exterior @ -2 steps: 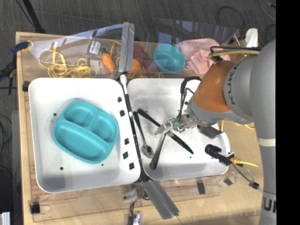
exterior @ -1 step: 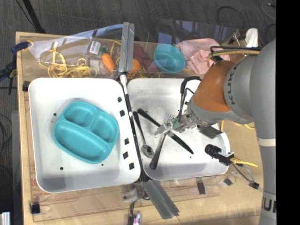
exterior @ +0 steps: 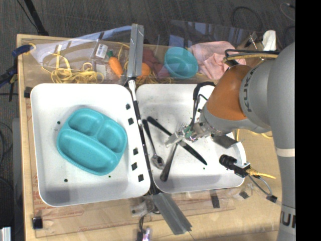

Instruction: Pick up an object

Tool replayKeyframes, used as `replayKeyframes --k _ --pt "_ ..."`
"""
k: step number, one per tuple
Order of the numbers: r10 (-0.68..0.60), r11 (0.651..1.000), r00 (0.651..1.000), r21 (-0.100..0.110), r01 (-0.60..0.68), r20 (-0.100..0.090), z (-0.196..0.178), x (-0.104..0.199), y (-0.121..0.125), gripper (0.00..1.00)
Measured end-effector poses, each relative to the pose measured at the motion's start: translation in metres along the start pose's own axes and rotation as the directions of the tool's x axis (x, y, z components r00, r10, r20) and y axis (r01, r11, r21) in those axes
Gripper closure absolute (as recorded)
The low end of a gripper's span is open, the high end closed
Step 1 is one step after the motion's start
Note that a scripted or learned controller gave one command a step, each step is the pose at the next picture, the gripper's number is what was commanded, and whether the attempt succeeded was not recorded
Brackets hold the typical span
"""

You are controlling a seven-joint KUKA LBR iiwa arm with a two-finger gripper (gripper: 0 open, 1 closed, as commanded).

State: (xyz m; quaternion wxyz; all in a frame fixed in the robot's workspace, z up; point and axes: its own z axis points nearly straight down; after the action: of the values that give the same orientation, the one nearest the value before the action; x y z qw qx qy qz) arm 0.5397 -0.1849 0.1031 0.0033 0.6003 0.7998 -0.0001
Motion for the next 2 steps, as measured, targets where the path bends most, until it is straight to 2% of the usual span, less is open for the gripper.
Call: replayKeyframes --k 2 --pt "0.0 1.0 1.0 0.0 0.0 0.0 0.0 0.0 0.0 0.0"
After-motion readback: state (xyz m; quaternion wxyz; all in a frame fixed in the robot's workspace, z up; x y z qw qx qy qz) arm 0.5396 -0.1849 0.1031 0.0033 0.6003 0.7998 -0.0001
